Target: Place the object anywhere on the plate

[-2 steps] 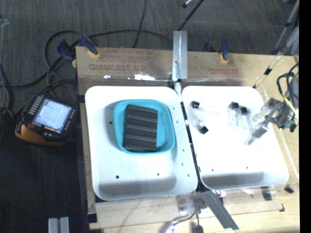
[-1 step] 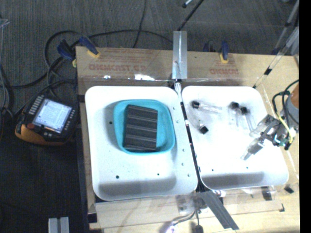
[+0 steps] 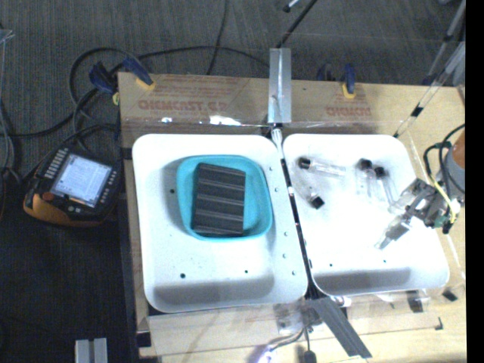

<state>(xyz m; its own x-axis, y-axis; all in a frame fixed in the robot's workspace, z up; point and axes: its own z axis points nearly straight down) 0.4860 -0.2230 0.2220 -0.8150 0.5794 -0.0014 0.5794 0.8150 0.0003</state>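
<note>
A teal plate lies in the left white bin. A dark grey ridged block rests flat on the plate, near its middle. My gripper hangs over the right side of the right bin, far from the plate and the block. It stands open, its pale fingers spread, and nothing shows between them.
Several small clear pieces with black ends lie scattered in the back half of the right bin. A metal post rises at the back between the bins. A handheld pendant and cables lie on the floor to the left.
</note>
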